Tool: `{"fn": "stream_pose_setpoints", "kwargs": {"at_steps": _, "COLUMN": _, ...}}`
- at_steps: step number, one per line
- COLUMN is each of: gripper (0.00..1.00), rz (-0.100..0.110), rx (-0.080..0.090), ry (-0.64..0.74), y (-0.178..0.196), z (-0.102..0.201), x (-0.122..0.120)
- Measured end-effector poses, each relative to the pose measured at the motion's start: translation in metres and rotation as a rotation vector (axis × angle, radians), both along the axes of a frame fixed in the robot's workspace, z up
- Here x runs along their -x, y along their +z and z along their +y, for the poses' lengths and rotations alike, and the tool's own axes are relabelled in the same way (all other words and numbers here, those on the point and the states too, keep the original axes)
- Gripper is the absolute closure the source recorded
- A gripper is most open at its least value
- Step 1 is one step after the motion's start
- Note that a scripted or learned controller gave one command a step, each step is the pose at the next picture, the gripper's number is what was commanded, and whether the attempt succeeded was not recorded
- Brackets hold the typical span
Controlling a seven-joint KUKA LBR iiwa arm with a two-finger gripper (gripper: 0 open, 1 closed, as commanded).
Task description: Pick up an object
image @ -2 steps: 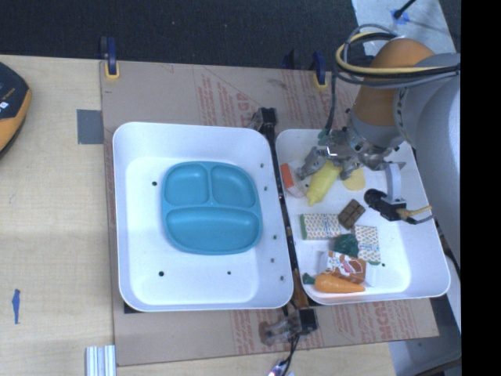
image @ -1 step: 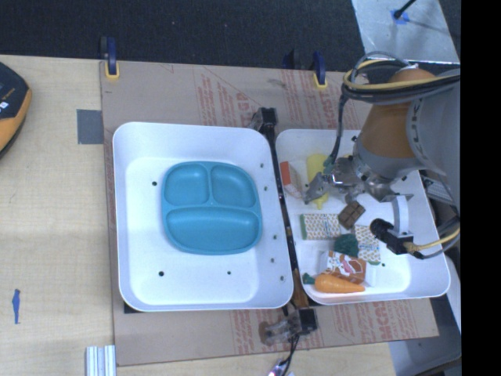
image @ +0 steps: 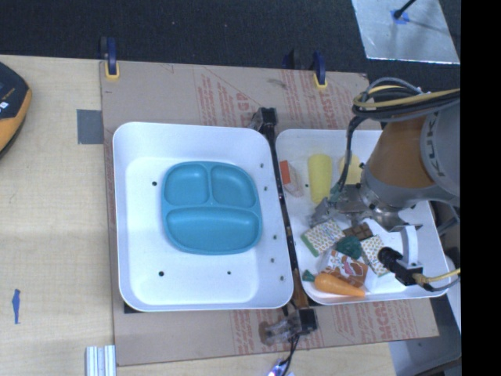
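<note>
Gripper [image: 338,204] low in right bin [image: 291,143], over cluttered pile: patterned packets [image: 322,234], carrot [image: 338,286], yellow cylinder [image: 319,175]. Cannot tell gripper opening or hold. Nothing visibly lifted; pick not yet done. Left bin [image: 133,210] holds blue tray [image: 210,207].

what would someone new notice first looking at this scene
The blue divided plate stands out, lying alone in the middle of the left bin. Next comes the grey arm with its orange band, hanging over the right bin, where a yellow cylinder, a toy carrot and small packets lie jumbled together.
</note>
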State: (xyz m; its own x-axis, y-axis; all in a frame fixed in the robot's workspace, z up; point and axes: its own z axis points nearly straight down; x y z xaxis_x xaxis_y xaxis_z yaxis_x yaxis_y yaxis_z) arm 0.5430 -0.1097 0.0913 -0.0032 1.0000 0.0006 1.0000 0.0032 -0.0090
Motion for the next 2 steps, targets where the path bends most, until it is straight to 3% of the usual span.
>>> {"fn": "stream_pose_setpoints", "kwargs": {"at_steps": 1, "gripper": 0.0, "rz": -0.018, "rx": 0.004, "ry": 0.004, "y": 0.038, "z": -0.016, "x": -0.101}}
{"fn": "stream_pose_setpoints", "kwargs": {"at_steps": 2, "gripper": 0.0, "rz": -0.003, "rx": 0.001, "ry": 0.004, "y": 0.005, "z": 0.017, "x": -0.079}}
